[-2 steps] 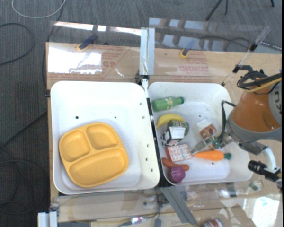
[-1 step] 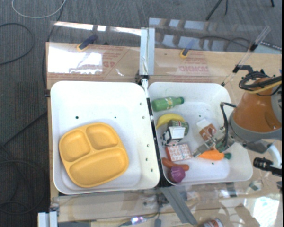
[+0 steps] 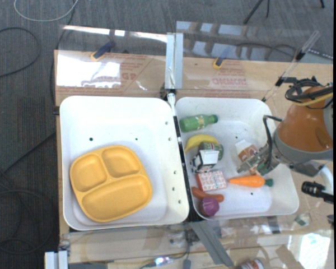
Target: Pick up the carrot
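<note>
Grey and orange, the arm (image 3: 305,130) comes in from our right, and we see its gripper (image 3: 261,160) lowered into the right bin (image 3: 280,206), near that bin's right side. The fingers are small and dark against a clutter of parts, so we cannot tell how far apart they stand, nor whether anything sits between them.

Just below the gripper, toward the near edge of the bin, lies the carrot (image 3: 247,181). It lies flat on the white floor, its pointed end away from the arm and its green stub (image 3: 267,181) almost under the tool. We cannot tell whether the tool touches it.

Just beside the gripper, on the side away from the arm, sits a small brown and white packet (image 3: 246,151). Farther out we find a pink checked block (image 3: 211,180), a dark can (image 3: 207,155), a banana (image 3: 199,142) and a green bottle (image 3: 198,121). Beyond the carrot's tip lies a purple vegetable (image 3: 209,207).

Well apart from the tool, in the left bin (image 3: 117,111), rests a yellow divided plate (image 3: 110,181).
</note>
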